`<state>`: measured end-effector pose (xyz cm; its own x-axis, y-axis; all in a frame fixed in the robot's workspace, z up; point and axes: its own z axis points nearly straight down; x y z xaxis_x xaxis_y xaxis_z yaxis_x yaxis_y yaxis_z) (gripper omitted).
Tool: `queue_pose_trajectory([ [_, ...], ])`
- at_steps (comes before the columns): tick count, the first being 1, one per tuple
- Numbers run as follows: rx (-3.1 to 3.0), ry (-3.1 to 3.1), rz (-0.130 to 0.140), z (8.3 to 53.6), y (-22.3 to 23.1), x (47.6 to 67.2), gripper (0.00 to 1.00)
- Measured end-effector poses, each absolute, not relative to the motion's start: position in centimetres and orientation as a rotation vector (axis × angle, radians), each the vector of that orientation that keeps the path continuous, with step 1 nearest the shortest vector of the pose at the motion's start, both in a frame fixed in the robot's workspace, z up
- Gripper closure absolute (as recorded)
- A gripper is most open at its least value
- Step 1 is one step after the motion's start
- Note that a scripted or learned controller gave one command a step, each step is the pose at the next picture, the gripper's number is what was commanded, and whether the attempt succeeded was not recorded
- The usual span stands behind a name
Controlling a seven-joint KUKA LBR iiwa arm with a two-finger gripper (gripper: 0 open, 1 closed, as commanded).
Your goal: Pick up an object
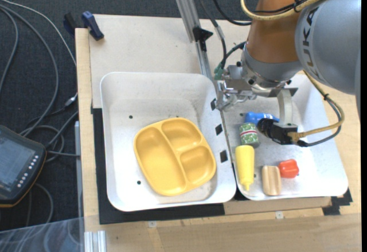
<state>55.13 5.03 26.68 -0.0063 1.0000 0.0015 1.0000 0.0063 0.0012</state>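
Bright, even overhead light; soft shadows; mild glare on 2 white bins [114, 130] (arm [321, 33] slightly blurred).

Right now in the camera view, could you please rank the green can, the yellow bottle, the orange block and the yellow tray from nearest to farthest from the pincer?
From the pincer, at the right bin's upper left:
1. Green can, just below it in the right bin.
2. Yellow bottle, below the can by the divider.
3. Orange block in the right bin and yellow tray in the left bin: too close to call.

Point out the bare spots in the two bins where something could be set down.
Left bin: bare floor above and left of the yellow divided plate. Right bin: crowded near the front by yellow bottle, green can, wooden block, orange piece; bare at right.
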Motion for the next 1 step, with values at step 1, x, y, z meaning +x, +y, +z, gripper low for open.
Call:
queue_pose_trajectory([
  [1, -2.212, -2.224, 0.003, 23.81, 9.63, 56.1, 1.0],
])
